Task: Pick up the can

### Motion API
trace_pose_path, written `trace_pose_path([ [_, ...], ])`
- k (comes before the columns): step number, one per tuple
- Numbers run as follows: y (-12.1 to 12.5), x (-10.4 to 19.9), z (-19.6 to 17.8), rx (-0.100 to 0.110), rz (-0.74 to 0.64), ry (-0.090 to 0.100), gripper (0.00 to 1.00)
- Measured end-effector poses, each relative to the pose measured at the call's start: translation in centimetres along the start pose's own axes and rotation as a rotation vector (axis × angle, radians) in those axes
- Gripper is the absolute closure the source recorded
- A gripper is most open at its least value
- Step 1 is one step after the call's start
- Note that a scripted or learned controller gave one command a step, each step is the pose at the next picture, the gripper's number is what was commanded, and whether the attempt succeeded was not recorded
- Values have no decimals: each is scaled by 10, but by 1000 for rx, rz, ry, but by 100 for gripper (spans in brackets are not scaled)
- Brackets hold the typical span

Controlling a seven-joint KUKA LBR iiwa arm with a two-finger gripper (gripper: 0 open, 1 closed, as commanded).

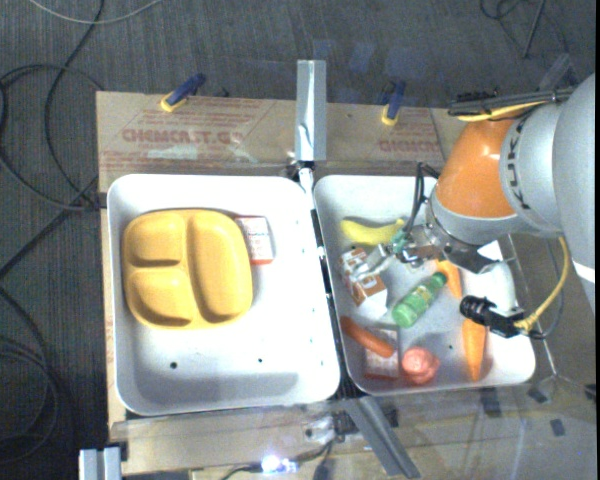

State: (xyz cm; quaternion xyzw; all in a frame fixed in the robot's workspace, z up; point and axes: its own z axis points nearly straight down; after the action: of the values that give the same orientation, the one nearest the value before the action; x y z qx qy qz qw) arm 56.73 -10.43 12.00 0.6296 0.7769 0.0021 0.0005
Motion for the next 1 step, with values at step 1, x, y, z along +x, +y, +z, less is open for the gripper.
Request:
trace_pose_path([
  [1, 67, -79, 11, -34, 147, -6, 0],
])
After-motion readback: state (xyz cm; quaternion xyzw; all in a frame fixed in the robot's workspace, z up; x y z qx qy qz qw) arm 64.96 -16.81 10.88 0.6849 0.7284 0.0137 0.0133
